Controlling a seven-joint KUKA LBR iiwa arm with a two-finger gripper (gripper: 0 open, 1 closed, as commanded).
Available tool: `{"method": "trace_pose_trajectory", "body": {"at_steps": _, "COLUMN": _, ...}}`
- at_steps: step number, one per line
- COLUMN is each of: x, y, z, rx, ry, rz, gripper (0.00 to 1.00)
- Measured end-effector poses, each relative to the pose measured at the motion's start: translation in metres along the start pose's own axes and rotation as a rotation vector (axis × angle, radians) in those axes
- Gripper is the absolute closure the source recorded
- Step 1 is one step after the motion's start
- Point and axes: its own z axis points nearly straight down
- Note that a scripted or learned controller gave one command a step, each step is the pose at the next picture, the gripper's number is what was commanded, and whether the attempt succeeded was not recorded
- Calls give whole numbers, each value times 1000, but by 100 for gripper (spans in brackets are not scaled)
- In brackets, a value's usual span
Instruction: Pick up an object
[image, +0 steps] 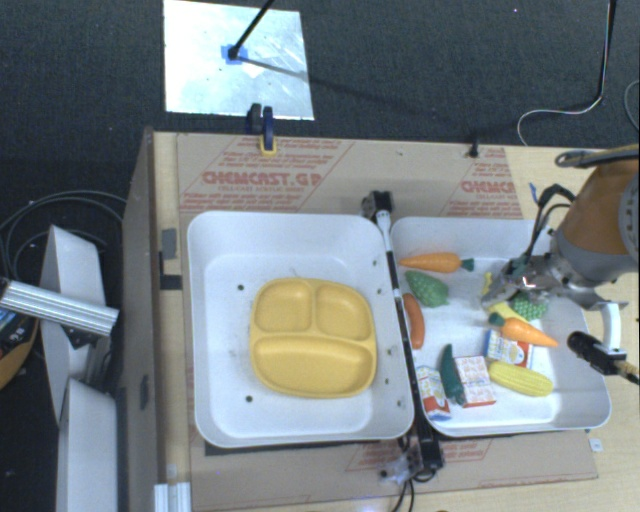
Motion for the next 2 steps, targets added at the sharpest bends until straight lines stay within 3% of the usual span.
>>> {"method": "trace_pose_trajectory", "body": {"at_steps": 1, "x": 16, "y": -7, "z": -1, "rx": -7, "ry": -7, "rz": 0, "gripper": 0}}
{"method": "trace_pose_trajectory", "body": {"at_steps": 2, "x": 17, "y": -8, "z": -9, "rx": -2, "ry": -3, "rz": -1, "gripper": 100}}
